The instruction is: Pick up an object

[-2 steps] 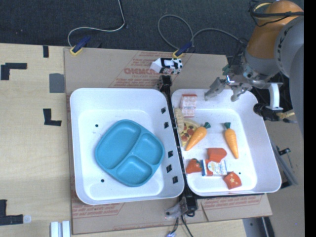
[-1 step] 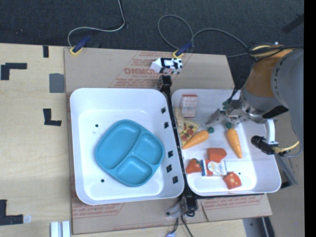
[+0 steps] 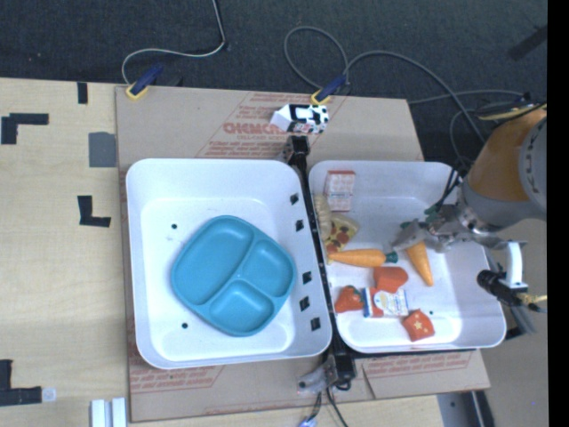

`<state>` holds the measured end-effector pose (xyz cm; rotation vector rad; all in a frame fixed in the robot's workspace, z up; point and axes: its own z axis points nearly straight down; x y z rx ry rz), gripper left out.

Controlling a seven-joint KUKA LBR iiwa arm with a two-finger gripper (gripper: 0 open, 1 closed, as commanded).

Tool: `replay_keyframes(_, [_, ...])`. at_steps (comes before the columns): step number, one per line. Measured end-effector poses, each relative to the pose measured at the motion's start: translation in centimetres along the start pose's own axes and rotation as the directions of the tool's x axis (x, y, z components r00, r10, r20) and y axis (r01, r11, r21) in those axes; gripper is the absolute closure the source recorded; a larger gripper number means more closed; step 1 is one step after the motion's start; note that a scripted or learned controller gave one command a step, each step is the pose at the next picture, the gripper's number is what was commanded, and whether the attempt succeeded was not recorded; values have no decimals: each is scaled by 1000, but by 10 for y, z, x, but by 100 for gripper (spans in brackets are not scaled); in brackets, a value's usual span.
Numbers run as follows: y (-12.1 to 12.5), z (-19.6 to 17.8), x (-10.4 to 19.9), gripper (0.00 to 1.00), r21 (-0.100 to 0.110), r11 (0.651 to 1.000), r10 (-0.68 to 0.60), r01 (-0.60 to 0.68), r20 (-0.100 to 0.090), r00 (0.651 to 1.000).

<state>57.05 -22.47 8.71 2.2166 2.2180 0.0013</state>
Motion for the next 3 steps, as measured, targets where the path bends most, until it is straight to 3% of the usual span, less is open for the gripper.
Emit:
replay_keyframes(1, [1, -11, 0, 100, -3, 1000, 0, 0, 2, 1000])
replay_keyframes(2, [-26, -26, 100, 100, 7, 1000, -2, 2, -6, 1000])
replay_keyframes(3, [-18, -98, 171, 100, 5, 1000, -2, 2, -5, 1000])
